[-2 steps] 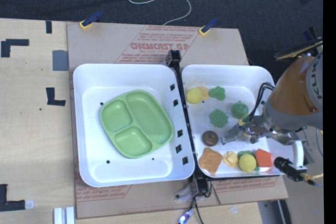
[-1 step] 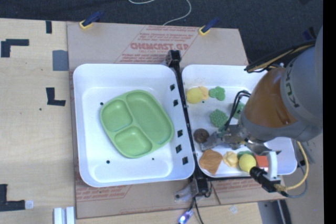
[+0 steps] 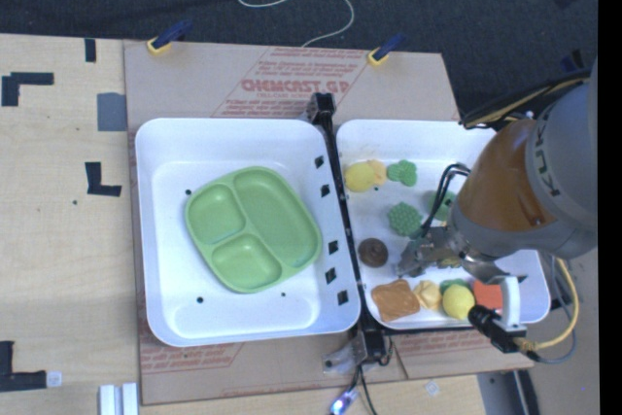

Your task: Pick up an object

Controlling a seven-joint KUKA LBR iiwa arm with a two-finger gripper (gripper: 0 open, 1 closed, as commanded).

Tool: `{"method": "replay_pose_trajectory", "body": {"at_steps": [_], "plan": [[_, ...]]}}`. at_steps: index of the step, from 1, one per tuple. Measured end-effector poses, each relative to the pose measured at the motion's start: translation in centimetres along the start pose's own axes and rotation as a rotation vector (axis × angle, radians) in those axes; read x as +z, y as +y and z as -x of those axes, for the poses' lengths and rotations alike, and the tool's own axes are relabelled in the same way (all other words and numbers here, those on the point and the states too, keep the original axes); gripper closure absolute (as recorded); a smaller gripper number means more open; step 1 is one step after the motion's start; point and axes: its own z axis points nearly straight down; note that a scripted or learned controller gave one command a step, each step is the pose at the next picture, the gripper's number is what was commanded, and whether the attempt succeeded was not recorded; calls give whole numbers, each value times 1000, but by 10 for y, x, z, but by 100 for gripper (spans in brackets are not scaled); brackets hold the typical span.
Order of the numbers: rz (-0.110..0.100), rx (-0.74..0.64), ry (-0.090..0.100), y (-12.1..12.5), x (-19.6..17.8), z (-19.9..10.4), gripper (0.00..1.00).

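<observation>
Arm: we see the grey arm with its orange band (image 3: pixel 505 180) reaching in from the right and hanging over the right bin (image 3: pixel 442 136).
Gripper: the gripper (image 3: pixel 420 258) sits low over the middle of the right bin, just right of the brown round piece (image 3: pixel 373 252) and above the toast slice (image 3: pixel 394 299).
Fingers: we cannot tell from this view whether they are apart or together, and we see nothing clearly between them.
Objects in the right bin: a yellow piece (image 3: pixel 363 176) and a small green piece (image 3: pixel 402 173) lie near the top; a larger green leafy piece (image 3: pixel 405 217) lies just above the gripper; a pale yellow lump (image 3: pixel 427 293) and a yellow-green round piece (image 3: pixel 457 298) lie along the bottom, beside the toast slice.
Left bin: the left bin (image 3: pixel 155 209) holds a green divided plate (image 3: pixel 253 228), lying flat near its middle.
Bench: brown cardboard (image 3: pixel 292 87) lies under both bins.
</observation>
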Motion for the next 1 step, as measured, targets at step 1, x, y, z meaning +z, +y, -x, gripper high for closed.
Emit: {"method": "replay_pose_trajectory", "body": {"at_steps": [1], "plan": [[4, -6, 2, 1, -94, -58, 100]]}}
